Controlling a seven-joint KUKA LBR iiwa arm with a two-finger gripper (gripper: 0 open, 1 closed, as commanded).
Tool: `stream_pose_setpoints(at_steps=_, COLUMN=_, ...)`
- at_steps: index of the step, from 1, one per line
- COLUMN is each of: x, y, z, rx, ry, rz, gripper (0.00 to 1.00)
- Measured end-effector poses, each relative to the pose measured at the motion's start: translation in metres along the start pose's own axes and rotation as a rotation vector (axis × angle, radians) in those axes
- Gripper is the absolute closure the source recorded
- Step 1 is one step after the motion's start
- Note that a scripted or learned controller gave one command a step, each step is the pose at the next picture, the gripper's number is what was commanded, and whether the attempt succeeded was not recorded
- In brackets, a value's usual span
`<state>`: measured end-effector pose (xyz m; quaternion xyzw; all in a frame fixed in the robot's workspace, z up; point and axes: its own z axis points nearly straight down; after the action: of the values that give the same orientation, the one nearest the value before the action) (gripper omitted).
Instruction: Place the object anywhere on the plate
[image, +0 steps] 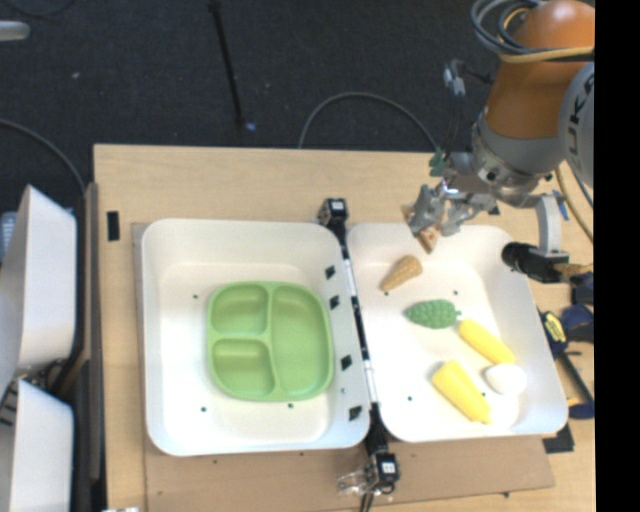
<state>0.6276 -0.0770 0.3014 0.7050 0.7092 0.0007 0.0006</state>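
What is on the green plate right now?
Nothing lies on the plate: all three compartments show bare green. The cone, green toy, two yellow pieces and white egg sit in the right bin. Nothing covers the plate.

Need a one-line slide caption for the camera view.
KUKA hand above right bin of toy foods; green plate waits in left bin.
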Motion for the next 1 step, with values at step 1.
stream_pose_setpoints(at_steps=1, x=0.0451, y=-0.0103, z=0.0164, rx=0.002, ry=0.0, rz=0.001, gripper=1.0)
